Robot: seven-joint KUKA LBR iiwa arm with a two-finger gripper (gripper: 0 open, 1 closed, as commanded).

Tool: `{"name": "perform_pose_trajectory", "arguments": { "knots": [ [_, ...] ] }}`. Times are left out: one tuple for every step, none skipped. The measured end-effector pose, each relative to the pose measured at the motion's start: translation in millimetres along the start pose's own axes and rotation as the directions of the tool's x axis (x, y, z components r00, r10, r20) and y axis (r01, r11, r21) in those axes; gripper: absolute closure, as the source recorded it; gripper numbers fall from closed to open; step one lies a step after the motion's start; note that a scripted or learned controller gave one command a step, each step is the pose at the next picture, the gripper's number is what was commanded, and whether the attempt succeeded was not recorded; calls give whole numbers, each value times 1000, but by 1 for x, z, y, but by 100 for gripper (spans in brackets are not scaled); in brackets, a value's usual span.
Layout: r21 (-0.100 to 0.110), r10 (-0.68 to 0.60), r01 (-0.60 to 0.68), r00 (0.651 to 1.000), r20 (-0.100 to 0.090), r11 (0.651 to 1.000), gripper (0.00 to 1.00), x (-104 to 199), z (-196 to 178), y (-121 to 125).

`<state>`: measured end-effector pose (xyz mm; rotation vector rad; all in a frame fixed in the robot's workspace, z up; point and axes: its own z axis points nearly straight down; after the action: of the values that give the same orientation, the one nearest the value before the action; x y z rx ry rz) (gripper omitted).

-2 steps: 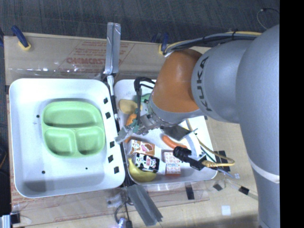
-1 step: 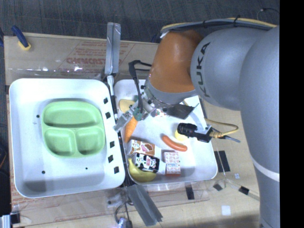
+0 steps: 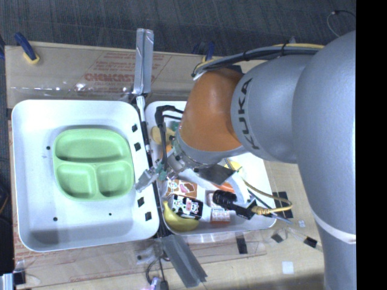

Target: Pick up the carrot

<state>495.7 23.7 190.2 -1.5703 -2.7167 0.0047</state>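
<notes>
Well, my pincer [image 3: 158, 173] sits over the right bin's [image 3: 261, 173] left edge; can't tell open/closed. Carrot [image 3: 225, 188] w/in clutter.

"KUKA" in black letters on grey arm [image 3: 284, 110]; red print on cardboard [image 3: 115, 71] under bins unreadable.

The carrot [image 3: 224, 189] is orange; just a small end shows. It lies in the right bin [image 3: 263, 173], mostly hidden under the arm.

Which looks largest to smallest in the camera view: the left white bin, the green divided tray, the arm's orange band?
1. Left white bin
2. Orange band, though it is nearer the camera, so it looks enlarged
3. Green divided tray, roughly similar to the band
</notes>
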Motion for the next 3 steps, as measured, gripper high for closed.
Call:
{"name": "perform_pose_trajectory", "arguments": {
  "knots": [
    [-2,-307,307,952,1,952,0,-37,-1,-43],
    [-2,-225,225,974,2,974,0,-14,-1,24],
    [-3,-452,452,892,5,892,0,-3,-2,55]
  ]
}}
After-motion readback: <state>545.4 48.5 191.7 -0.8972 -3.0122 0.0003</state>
